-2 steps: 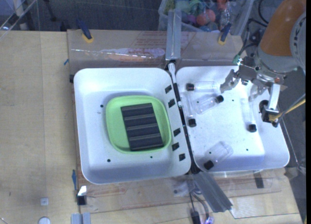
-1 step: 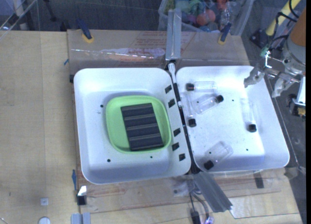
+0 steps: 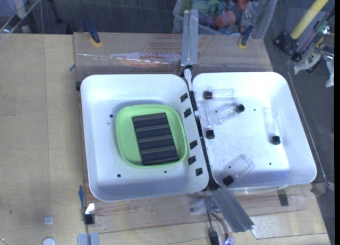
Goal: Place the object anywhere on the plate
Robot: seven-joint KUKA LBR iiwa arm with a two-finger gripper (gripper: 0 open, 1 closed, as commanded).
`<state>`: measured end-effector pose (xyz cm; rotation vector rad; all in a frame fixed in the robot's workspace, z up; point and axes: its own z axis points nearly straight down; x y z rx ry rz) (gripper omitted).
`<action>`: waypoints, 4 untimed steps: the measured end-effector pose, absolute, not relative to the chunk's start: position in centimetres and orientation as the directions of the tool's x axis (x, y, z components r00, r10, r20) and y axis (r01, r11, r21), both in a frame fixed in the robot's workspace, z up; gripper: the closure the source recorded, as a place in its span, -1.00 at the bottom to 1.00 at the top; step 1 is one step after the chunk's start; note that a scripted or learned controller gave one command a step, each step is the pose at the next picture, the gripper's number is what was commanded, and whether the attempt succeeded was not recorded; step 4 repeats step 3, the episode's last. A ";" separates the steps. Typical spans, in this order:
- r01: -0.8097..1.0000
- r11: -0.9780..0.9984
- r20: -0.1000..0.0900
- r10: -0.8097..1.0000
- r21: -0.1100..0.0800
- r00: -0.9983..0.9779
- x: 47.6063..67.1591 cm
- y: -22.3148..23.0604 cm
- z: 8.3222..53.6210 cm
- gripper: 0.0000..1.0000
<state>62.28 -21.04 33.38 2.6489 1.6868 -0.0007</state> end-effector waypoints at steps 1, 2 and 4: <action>0.889 -0.459 -0.001 0.889 0.001 0.459 66.3 -20.4 40.6 -1.00; 0.841 -0.540 0.000 0.841 0.003 0.540 66.8 -21.3 43.5 -1.00; 0.797 -0.604 -0.002 0.797 0.000 0.604 66.8 -21.4 43.4 -1.00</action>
